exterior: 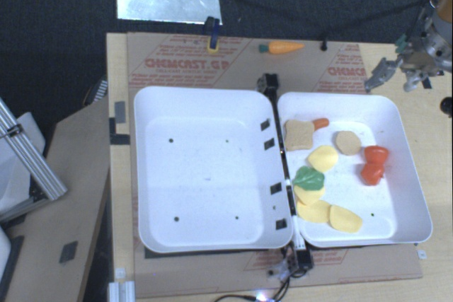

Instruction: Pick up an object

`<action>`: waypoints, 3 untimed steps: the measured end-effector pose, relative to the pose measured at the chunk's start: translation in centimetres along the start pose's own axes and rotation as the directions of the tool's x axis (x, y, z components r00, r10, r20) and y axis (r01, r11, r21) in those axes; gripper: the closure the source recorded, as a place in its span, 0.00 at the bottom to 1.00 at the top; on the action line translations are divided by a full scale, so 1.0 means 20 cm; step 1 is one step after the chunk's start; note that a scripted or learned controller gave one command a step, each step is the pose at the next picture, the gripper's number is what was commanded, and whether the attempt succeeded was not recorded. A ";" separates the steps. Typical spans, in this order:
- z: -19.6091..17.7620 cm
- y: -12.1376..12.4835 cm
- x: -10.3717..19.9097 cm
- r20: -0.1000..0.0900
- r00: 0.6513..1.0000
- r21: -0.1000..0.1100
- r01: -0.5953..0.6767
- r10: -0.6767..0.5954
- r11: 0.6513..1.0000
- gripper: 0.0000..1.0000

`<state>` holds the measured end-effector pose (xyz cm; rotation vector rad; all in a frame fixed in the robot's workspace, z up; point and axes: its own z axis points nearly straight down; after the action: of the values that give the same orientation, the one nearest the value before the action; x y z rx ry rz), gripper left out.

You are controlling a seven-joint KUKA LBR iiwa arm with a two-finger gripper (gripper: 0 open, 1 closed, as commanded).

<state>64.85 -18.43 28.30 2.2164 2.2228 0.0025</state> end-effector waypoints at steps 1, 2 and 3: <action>-0.63 0.07 0.35 0.000 1.000 -0.016 0.010 -0.010 1.000 0.00; -1.23 -0.05 0.63 -0.001 1.000 -0.015 0.008 -0.008 1.000 0.00; -1.25 -0.05 0.61 0.001 1.000 -0.006 0.006 -0.006 1.000 1.00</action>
<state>63.82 -6.22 53.32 2.2067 2.2254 0.0071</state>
